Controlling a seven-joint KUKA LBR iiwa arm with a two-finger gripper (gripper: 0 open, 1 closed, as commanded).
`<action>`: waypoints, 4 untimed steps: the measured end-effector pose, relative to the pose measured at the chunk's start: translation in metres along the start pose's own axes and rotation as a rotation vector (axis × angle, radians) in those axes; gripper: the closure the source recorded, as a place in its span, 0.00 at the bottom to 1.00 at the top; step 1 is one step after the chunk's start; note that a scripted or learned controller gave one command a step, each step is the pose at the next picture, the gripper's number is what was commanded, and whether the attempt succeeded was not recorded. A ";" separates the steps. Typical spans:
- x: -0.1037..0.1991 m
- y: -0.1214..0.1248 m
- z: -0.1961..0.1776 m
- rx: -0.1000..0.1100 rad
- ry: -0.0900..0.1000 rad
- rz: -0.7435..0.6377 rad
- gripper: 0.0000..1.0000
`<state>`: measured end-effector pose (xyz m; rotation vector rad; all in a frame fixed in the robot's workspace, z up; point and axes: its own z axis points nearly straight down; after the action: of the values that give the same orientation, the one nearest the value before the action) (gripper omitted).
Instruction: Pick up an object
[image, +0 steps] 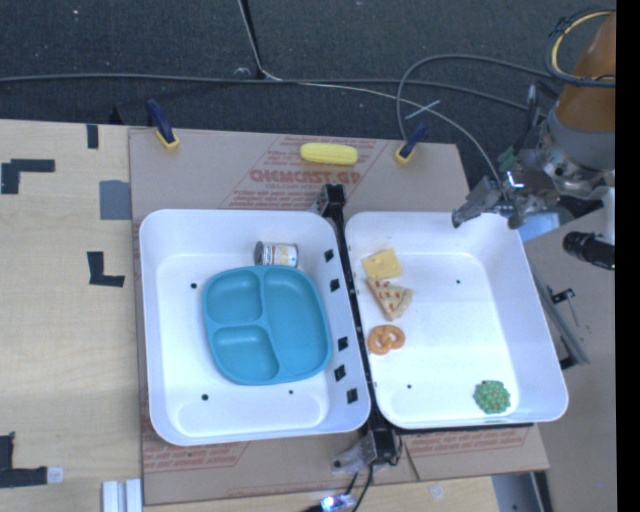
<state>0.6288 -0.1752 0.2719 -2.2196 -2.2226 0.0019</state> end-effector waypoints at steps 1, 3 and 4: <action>0.010 -0.003 0.050 0.004 0.000 0.000 0.00; 0.014 -0.018 0.161 0.004 0.000 0.000 0.00; 0.015 -0.016 0.148 0.001 0.000 -0.002 1.00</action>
<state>0.6122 -0.1605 0.1243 -2.2177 -2.2242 0.0031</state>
